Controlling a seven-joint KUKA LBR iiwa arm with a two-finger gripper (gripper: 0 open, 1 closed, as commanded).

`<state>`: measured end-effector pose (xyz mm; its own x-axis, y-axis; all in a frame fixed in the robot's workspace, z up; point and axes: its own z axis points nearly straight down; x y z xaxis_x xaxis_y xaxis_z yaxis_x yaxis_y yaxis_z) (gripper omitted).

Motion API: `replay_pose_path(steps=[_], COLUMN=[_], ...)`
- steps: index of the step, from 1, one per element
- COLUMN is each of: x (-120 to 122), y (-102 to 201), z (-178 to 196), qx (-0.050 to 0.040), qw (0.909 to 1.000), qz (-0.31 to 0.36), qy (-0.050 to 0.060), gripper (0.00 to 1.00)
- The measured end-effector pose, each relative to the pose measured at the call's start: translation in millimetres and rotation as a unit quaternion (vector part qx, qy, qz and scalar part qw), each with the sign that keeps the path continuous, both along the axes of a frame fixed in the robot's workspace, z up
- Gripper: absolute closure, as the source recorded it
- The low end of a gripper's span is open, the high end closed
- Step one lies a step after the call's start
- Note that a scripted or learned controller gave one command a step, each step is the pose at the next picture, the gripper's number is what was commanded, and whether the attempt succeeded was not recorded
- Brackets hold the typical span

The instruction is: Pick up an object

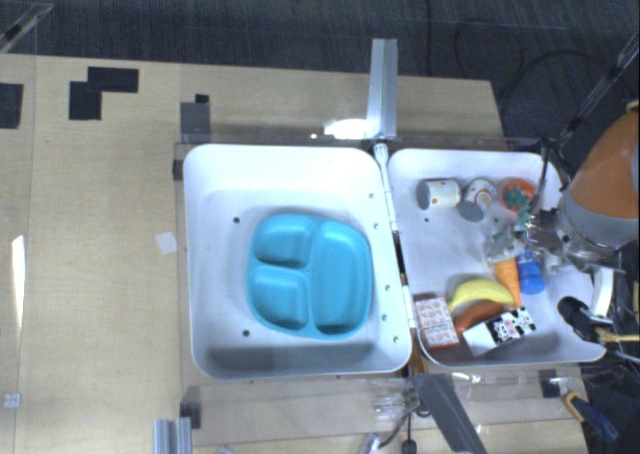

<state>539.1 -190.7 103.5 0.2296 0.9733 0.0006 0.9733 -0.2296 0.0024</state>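
Note:
My gripper (pixel 512 240) reaches in from the right and hangs low over the middle of the right bin (pixel 405 242). Just below it lie an orange carrot-shaped piece (pixel 508 280) and a small blue object (pixel 531 277). A yellow banana (pixel 479 292) rests in front of these, partly over a red piece (pixel 473 315). Near the bin's front wall lie a patterned small box (pixel 434 319) and a black-and-white spotted box (pixel 512 327). At the back are a white cup on its side (pixel 438 193), a clear round piece (pixel 476 198) and a red-and-teal item (pixel 516 192).
The left bin (pixel 215 242) holds a blue divided plate (pixel 308 274). A metal post (pixel 383 87) stands behind the wall between the bins. The arm's orange band (pixel 610 177) sits over the right bin's right edge. Cables (pixel 580 312) lie at the right.

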Motion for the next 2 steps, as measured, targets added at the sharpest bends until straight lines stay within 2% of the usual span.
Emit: replay_pose_path(steps=[1, 2], x=[9, 54], y=[-1, 64], z=[21, 100], qx=[-0.0032, -0.0003], qw=[0.9999, 0.9991], qz=[0.001, 0.042], qy=[-0.012, 0.0], gripper=[1.0, 1.0])
